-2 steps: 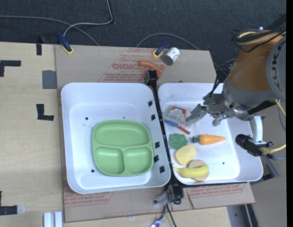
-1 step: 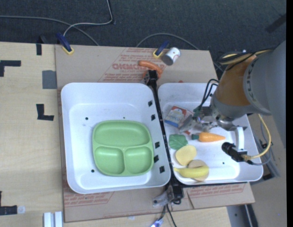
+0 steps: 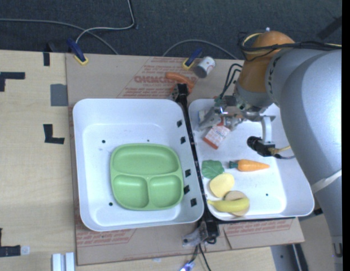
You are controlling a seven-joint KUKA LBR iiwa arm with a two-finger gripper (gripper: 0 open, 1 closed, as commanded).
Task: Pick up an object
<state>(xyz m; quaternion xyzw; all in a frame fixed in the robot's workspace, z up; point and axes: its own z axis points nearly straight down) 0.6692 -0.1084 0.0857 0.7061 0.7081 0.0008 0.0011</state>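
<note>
- My gripper (image 3: pixel 220 116) sits low over the back of the right bin (image 3: pixel 293 205), right above the red-and-white packet (image 3: pixel 216 136).
- I cannot tell how the gripper is set; the wrist and cables crowd that spot, and nothing shows plainly as gripped.
- The packet lies on the bin floor, tilted, just in front of the gripper. It may be touching the tool's lower edge, but I cannot tell.
- In front of the packet lies a green piece (image 3: pixel 212 169), and just in front of that a pale yellow slice (image 3: pixel 222 184).
- The carrot (image 3: pixel 249 165) lies to the right of the green piece, apart from the packet.
- The banana (image 3: pixel 231 205) is at the bin's front edge, farthest from the packet, with a small round piece (image 3: pixel 236 196) resting against it.
- The left bin (image 3: pixel 87 123) holds a green divided plate (image 3: pixel 147 175), well to the left of the packet.
- Progress, as I judge it: the reach is done and I am down at a candidate, most likely the packet. Nothing reads as lifted; every object looks to be resting on a bin floor.
- Left to do: get a firm hold and raise the thing clear of the floor.
- The packet's flat, tilted lie could let it slip out.
</note>
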